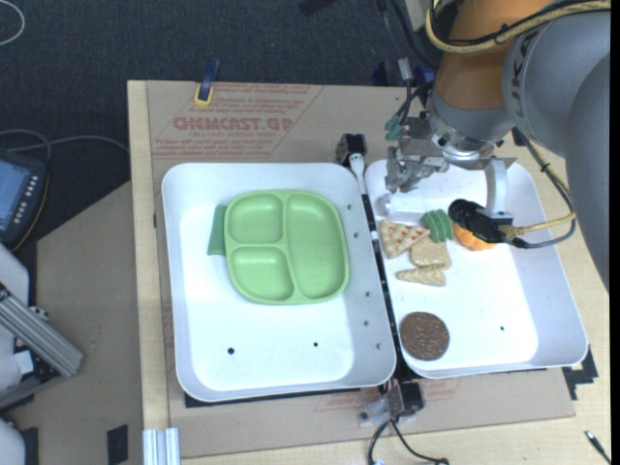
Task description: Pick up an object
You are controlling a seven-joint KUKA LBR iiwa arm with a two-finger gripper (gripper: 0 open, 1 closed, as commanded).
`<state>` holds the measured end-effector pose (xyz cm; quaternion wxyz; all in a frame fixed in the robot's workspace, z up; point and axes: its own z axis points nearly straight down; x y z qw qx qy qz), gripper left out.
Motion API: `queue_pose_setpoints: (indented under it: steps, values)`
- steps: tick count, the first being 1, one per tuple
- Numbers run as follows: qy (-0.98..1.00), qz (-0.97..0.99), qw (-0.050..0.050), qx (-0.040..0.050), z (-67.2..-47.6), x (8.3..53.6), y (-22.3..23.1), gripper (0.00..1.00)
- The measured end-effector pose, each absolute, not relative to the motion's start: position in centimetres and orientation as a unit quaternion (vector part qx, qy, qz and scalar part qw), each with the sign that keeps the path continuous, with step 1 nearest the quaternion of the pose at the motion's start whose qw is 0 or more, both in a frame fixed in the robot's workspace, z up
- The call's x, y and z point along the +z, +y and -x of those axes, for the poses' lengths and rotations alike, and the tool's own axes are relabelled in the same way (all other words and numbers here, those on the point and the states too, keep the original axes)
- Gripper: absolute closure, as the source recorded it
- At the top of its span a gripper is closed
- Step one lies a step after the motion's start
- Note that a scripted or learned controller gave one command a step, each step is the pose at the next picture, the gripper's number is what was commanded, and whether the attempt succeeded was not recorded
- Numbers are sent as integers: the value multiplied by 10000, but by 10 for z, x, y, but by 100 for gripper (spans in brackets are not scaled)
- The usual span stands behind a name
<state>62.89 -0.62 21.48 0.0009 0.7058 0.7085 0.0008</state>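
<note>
Hovering at the far end of the right bin [542, 289], the gripper [405, 174] is positioned above the food pieces [415, 252]. Finger state cannot be told. No object is seen lifted; the pick is judged not yet done.

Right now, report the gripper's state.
Two-finger gripper: over the far edge of the right shallow white bin; open or closed cannot be told, and nothing is seen held.

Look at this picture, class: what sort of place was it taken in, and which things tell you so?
Most likely a robotics lab test bench. A grey and orange robot arm reaches over two white bins holding toy food and a green divided plate, with loose cables around.
</note>
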Motion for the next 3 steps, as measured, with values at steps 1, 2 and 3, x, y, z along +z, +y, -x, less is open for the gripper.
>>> queue_pose_setpoints:
  steps: [1,2,3]
  values:
    - [7073,-7069,18,14,-639,229,-16,100]
    - [7076,-7066,-15,-10,-626,219,-1,100]
    - [7065,-7077,12,0,-633,217,-16,100]
